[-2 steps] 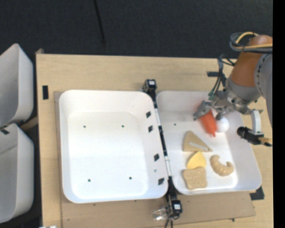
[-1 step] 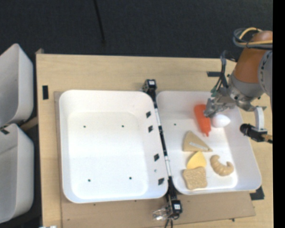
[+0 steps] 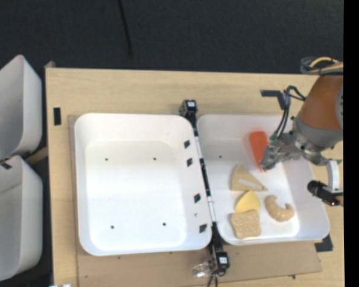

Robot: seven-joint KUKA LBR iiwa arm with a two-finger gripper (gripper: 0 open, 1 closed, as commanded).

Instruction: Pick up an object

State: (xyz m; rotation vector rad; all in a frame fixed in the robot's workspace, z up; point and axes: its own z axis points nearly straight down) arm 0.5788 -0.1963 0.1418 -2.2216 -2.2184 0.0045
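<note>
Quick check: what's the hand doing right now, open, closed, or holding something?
Hand: down in the right bin at the lower end of the orange piece; whether it is open, closed or gripping cannot be told.

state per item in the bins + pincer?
orange piece: right bin, lying flat, pincer at its lower end
pincer: low over the orange piece, grip unclear
pale wedge: flat, apart from pincer
yellow wedge: flat, beside bread slice
bread slice: flat, front of bin
croissant: flat, curled
</note>
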